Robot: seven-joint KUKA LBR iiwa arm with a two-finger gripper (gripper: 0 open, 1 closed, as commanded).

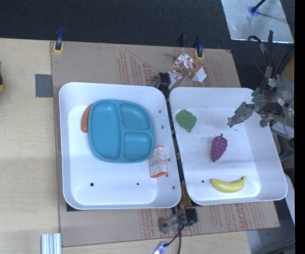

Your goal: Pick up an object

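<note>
The right bin (258, 157) holds three things: a green leafy lump (185, 119) at its far left, a purple bunch of grapes (218, 147) in the middle and a yellow banana (228, 184) near the front edge. My gripper (249, 118) hangs over the far right part of this bin, up and to the right of the grapes. It is open, with nothing between its fingers (237, 115).
The left bin (68, 157) carries a blue divided plate (122, 130), an orange item (84, 119) tucked at the plate's left edge, and a small printed carton (158, 162) by the right wall. A crumpled wrapper (187, 67) lies behind the bins.
</note>
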